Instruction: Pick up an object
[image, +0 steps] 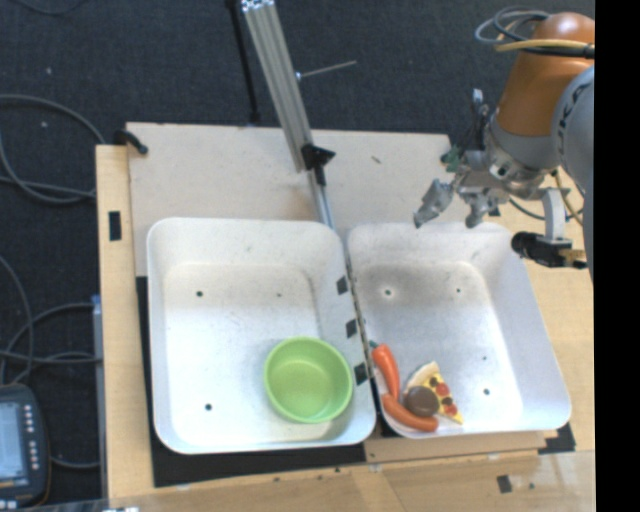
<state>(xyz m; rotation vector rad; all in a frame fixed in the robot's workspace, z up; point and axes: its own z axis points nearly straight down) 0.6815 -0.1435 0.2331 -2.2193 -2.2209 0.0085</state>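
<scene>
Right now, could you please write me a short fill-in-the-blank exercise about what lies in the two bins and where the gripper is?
1. The green bowl sits in the ____ bin of the camera view.
2. The carrot lies in the right bin, in its near-____ corner.
3. The pizza slice lies just to the ____ of the carrot.
4. The gripper hangs over the ____ edge of the right bin.

Missing words: left; left; right; far

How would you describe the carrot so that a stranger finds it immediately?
Look in the right bin, at its near left corner beside the divider. The carrot lies there, just above a sausage and a pizza slice. It alone is slim, bright orange, with a green tip.
</scene>
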